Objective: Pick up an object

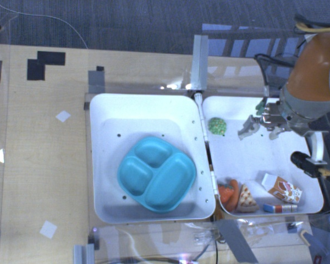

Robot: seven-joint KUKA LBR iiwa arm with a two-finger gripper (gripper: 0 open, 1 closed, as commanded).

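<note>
Green ball sits loose in the right bin as my hand, fingers spread and holding nothing, hovers beside it.

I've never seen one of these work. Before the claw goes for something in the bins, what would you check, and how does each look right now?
1. Claw holds nothing: ok, its fingers stand spread over bare floor of the right bin.
2. A target stands apart: ok, the green ball lies alone.
3. Path to the ball is unobstructed: ok.
4. Other items crowded: not ok, the orange toy, small carton and marker sit along the near wall.
5. Blue divided plate out of the way: ok, left bin.
</note>
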